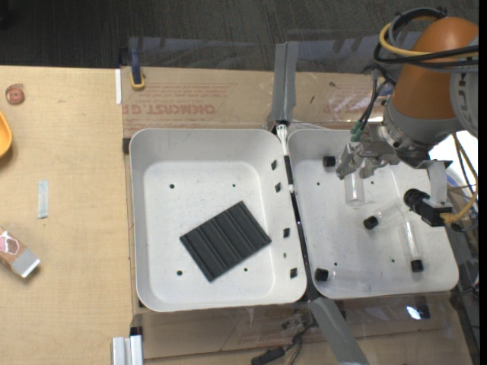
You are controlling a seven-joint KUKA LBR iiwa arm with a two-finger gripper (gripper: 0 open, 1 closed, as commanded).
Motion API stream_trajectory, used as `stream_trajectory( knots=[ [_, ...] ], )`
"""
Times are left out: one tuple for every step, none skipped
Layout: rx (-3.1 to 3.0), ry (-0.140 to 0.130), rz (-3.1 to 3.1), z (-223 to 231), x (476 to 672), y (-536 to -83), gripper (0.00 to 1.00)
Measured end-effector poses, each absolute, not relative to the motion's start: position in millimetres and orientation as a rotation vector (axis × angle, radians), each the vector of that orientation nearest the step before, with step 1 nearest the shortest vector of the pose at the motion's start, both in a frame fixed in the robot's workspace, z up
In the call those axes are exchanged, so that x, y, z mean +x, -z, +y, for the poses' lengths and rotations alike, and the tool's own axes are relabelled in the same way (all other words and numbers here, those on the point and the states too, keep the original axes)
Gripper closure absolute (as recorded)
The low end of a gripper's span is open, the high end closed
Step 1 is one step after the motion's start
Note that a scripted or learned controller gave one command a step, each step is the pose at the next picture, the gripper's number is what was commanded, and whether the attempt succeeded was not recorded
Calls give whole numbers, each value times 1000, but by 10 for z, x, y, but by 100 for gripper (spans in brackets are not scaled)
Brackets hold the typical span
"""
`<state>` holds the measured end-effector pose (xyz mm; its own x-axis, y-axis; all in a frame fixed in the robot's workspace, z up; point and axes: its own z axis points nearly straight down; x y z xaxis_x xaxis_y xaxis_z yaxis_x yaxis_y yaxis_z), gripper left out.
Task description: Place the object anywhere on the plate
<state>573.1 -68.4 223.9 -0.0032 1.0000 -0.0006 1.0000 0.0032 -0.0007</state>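
Observation:
A dark grey ribbed plate lies tilted on the floor of the left bin. My gripper hangs over the upper middle of the right bin, well to the right of the plate. Just under it is a clear tube-like piece; whether it is held or lying on the bin floor I cannot tell. Another clear tube with a black cap lies a little lower and to the right. A third clear tube lies near the bin's right side.
Small black pieces sit in the right bin at the upper left and lower left. A raised divider runs between the two bins. On the bench to the left lie a small wrapper and a strip.

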Motion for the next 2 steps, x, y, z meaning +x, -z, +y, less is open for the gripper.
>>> stream_trajectory(
  knots=[
    [-2100,-3,-2337,232,5707,-2568,100],
    [-1911,-6,-2491,839,5211,-2156,100]
  ],
)
